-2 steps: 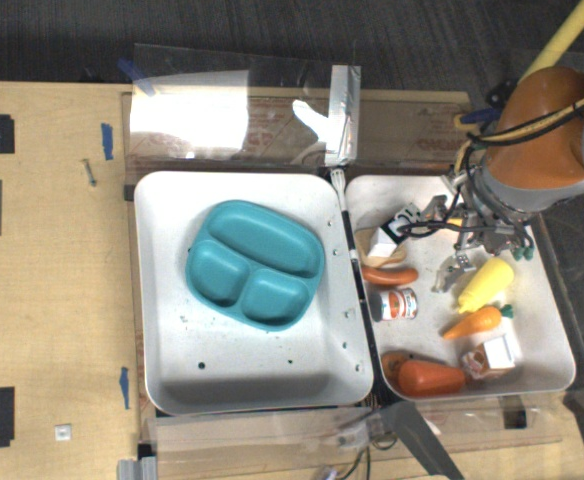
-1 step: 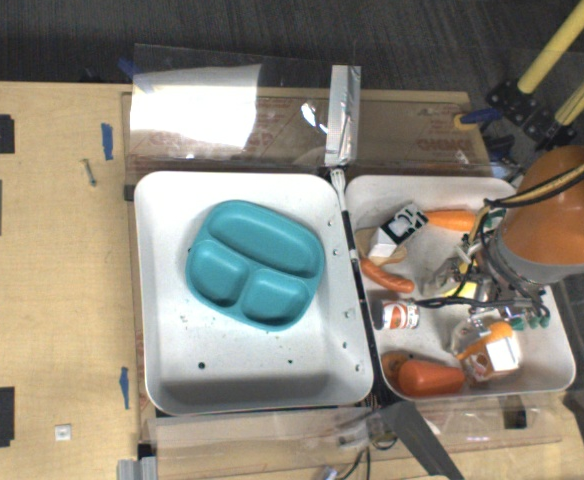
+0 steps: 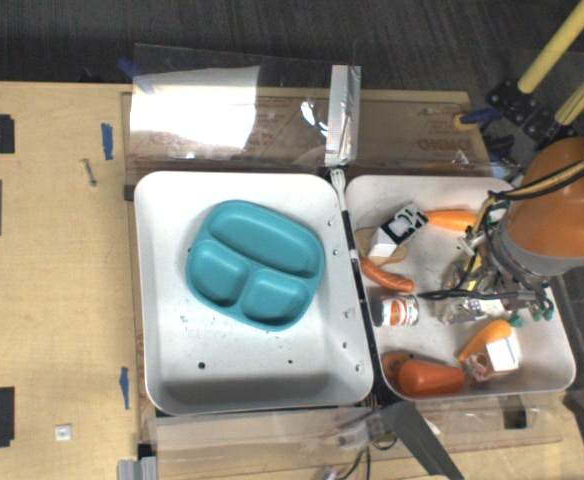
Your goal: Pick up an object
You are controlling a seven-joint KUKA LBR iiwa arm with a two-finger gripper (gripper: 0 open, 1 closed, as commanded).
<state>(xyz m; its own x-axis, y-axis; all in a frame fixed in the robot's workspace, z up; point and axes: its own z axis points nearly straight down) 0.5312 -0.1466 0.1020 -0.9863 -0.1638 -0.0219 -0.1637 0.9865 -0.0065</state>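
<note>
Nearest the camera, at the front of the right bin (image 3: 562, 368): a red-orange sausage-shaped toy (image 3: 427, 375), with an orange and white wedge (image 3: 492, 348) just beside it. Behind these, a small red and white can (image 3: 400, 312), an orange hot dog (image 3: 386, 274), a black and white box (image 3: 404, 222) and a carrot (image 3: 450, 220).

Left bin (image 3: 162, 348) holds a teal divided tray (image 3: 255, 262).

Gripper (image 3: 472, 293) sits low over mid right bin amid cables; finger opening cannot be told, nothing visibly held.
</note>
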